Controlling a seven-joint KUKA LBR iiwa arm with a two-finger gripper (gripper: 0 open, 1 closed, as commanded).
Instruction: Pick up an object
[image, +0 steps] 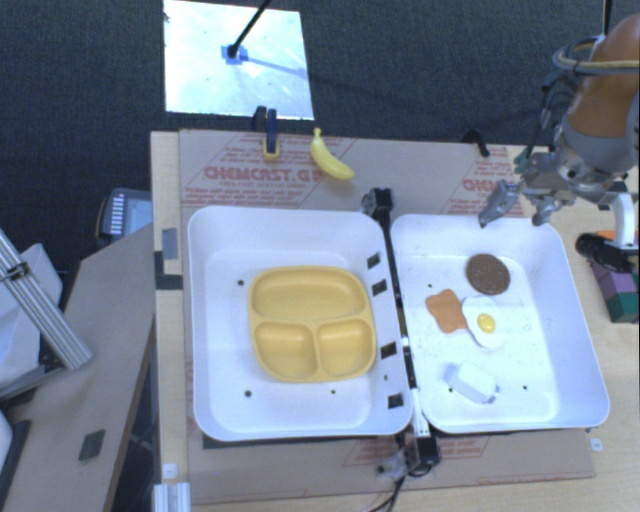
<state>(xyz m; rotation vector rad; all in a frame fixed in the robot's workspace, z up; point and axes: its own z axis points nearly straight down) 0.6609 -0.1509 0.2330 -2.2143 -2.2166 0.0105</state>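
Observation:
The right bin (570, 330) holds a brown round patty (488, 273), an orange flat piece (446, 310), a fried egg (484, 325) and a small white block (473, 382). My gripper (520, 207) hangs above the bin's far edge, up and to the right of the patty. Its two fingers stand apart, open, with nothing between them.
The left bin (215, 300) bears a yellow divided plate (310, 322). A toy banana (330, 158) and a yellow clamp (270, 135) lie on the board behind the bins. Coloured objects (615, 275) sit on the bench at the right edge.

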